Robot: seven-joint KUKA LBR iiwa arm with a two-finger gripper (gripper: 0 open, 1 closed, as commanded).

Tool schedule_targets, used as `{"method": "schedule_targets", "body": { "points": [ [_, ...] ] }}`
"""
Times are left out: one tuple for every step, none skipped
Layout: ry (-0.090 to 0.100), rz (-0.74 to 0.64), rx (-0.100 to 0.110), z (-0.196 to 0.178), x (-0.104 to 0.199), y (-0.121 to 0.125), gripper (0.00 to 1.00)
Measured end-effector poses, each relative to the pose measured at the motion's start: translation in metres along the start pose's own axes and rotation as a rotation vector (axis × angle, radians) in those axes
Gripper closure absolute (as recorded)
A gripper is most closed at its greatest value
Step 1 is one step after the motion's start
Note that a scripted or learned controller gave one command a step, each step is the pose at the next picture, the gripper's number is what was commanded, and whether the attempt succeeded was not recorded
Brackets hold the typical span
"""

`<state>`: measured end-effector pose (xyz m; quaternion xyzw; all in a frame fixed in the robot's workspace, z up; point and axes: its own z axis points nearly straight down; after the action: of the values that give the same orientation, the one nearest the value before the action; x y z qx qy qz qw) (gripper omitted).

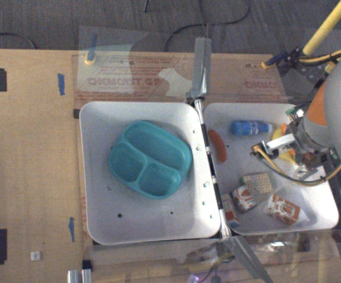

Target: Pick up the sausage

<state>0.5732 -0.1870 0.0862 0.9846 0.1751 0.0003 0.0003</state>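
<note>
Against the right bin's left wall: the sausage [218, 145] lay flat on the bin floor, a short red-orange link running roughly along the divider between the two bins, untouched by anything.
Nearest neighbour: a blue bottle [250, 127] lay on its side a little to the sausage's right, apart from it.
Lower clutter: a checkered packet [258, 183], a small red-and-white carton [244, 197] and a red-and-white pouch [282, 209] sat in the lower half of the right bin [323, 220], well clear of the sausage.
Gripper: the gripper [304, 152] hung over the right side of that bin, amid cables and yellow fittings, well apart from the sausage.
Claw state: I could not tell whether it was open or closed; the wrist and cabling hid that part.
Arm: the grey arm with its orange band [318, 112] came in from the right edge.
Left bin: the left bin [99, 217] held a teal divided plate [151, 158], tilted slightly off square.
Progress: by my reading the pick had not begun; the sausage rested on the floor with nothing around it.
Left to do: cross the bin toward the divider, come down over the link, close on it and lift.
Likely snag: the wall beside the sausage may crowd one side of the grasp.
</note>
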Motion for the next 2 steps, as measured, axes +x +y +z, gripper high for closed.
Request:
{"method": "schedule_targets", "body": {
  "points": [
    [-0.004,-0.006,0.001,-0.010,0.001,-0.002,1.00],
    [0.004,-0.376,0.005,-0.001,0.005,0.036,1.00]
  ]
}}
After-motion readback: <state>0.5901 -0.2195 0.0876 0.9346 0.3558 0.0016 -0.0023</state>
